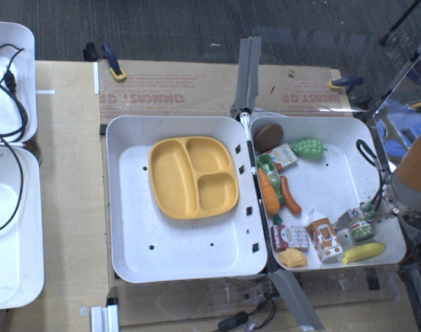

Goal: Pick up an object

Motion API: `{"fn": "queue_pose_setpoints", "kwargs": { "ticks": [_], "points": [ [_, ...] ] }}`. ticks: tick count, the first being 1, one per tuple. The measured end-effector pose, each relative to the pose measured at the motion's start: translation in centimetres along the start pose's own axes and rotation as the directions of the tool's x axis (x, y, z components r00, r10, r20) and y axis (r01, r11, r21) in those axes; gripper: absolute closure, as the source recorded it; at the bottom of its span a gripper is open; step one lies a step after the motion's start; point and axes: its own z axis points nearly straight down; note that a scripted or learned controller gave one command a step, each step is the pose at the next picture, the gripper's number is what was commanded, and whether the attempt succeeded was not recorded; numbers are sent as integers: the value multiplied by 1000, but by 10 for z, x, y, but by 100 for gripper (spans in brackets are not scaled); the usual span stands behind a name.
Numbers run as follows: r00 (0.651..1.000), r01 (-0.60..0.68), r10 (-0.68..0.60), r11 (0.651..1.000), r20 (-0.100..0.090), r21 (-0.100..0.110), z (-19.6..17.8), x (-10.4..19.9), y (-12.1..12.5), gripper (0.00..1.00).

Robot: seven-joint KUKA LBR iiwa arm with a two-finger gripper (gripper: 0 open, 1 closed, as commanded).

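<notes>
The right bin [349, 159] holds several toy foods. A brown round piece [268, 135] and a bumpy green piece [308, 148] lie at its far end. An orange carrot [269, 191] and a red sausage [291, 195] sit along the left wall. Small printed cartons [323, 239], a cheese wedge [292, 257] and a yellow banana [363, 253] lie near the front. My gripper [358, 220] hangs low at the bin's right side, just above a small green item [362, 232] and next to the banana. The arm's orange band [413, 166] shows at the right edge.
The left bin [127, 220] holds a yellow divided plate [194, 176]. A grey divider post [248, 75] rises between the bins at the back. Blue clamps [113, 63] sit on the cardboard behind. A black cable loop [366, 151] lies by the right bin's far right wall.
</notes>
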Motion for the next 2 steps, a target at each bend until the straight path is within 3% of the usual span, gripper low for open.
{"fn": "queue_pose_setpoints", "kwargs": {
  "ticks": [1, 2],
  "points": [
    [1000, -7, 7, 1000, 5, 1, -9, -2, -1, 100],
    [989, 148, -148, 989, 7, 4, 0, -5, -4, 100]
  ]
}}
